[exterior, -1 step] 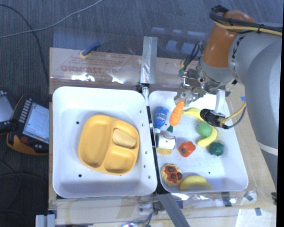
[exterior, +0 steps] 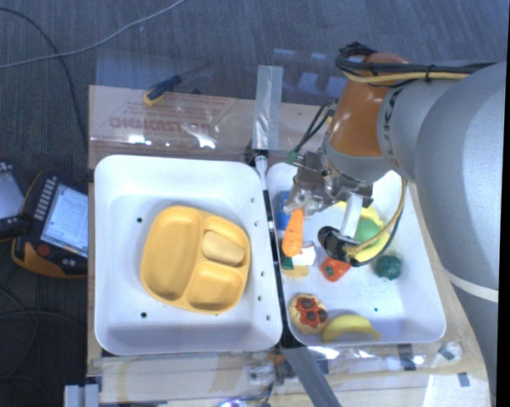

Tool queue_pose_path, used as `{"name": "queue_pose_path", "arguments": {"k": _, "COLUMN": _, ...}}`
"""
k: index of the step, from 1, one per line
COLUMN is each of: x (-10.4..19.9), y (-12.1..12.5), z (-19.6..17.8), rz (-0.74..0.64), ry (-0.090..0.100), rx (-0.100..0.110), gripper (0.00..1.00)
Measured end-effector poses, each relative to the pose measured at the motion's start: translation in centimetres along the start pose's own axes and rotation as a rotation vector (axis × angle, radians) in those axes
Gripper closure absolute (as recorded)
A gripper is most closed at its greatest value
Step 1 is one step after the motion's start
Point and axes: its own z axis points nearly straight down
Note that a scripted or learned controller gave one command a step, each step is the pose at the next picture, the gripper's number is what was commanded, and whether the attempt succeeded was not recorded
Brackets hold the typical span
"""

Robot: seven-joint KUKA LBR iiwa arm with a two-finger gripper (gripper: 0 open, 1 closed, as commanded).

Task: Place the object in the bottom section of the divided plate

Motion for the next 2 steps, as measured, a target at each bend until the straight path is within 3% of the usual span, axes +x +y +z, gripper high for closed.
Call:
{"name": "queue_pose_path", "arguments": {"k": 1, "x": 4.9, "y": -3.6, "z": 1.0, "rz": 0.111, "ry": -0.011, "rx": -0.024, "gripper": 1.00}}
{"name": "queue_pose_path", "arguments": {"k": 2, "x": 9.1, "y": -11.1, "z": -5.4, "rz": 0.064, "ry": -0.002, "rx": -0.002, "gripper": 1.00}}
